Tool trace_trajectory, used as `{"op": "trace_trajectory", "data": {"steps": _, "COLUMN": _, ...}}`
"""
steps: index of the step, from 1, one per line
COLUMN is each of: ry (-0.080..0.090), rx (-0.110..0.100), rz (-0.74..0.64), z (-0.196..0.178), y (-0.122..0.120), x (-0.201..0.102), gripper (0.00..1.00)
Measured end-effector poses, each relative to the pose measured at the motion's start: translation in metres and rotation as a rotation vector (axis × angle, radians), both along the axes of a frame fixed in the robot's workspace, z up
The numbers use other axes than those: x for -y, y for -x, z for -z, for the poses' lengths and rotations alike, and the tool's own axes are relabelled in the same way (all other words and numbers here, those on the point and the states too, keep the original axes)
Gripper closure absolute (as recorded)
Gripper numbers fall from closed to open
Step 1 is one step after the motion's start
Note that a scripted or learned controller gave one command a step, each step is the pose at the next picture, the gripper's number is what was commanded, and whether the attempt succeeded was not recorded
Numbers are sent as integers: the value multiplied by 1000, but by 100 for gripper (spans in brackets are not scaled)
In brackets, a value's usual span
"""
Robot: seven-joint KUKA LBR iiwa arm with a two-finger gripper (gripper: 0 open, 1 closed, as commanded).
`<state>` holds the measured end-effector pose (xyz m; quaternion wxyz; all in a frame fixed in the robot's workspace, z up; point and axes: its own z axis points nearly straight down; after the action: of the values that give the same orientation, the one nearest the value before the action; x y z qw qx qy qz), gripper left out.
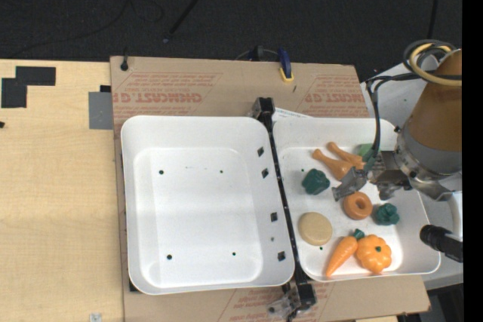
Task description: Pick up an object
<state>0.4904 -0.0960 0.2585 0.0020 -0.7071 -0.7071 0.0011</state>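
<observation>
We see the donut (357, 205) lying in the right bin (423, 265), just below the gripper (355, 182), among the toy foods. Nothing is lifted (the pick remains to be done); we cannot tell whether the pincer is apart or together.

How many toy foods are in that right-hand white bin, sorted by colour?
Orange: 4, namely the forked orange toy piece, glazed orange toy doughnut, orange plastic carrot and small orange toy pumpkin.
Dark green: 2, the leafy lumps.
Tan: 1, a round tan disc.
Total: 7
</observation>
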Motion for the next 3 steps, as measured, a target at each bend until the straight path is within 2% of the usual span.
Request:
{"op": "trace_trajectory", "data": {"steps": 1, "ry": 0, "rx": -6, "rz": -1, "z": 104, "y": -32, "x": 6, "gripper": 0}}
{"op": "trace_trajectory", "data": {"steps": 2, "ry": -1, "rx": -3, "rz": -2, "z": 152, "y": -61, "x": -16, "gripper": 0}}
{"op": "trace_trajectory", "data": {"steps": 3, "ry": 6, "rx": 12, "rz": -1, "z": 169, "y": -130, "x": -8, "gripper": 0}}
